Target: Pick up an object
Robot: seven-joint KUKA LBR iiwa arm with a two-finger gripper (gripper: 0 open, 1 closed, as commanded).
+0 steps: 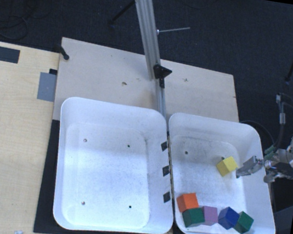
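A yellow cube (pixel 227 165) lies in the right bin (pixel 211 131), towards its right side. Along the bin's front wall sits a row of blocks: orange (pixel 188 201), dark green (pixel 193 217), purple (pixel 210 215), blue (pixel 228 217) and green (pixel 244 221). My gripper (pixel 260 168) hangs over the bin's right rim, just right of the yellow cube. Its fingers stand open; the left finger (pixel 248 166) is close beside the cube, and nothing is between the two fingers.
The left bin (pixel 77 130) adjoins the right one along a shared divider with black clips (pixel 165 170). A slanted metal rail (pixel 149 36) rises behind the bins. Cables and a stand (pixel 287 109) are at the far right.
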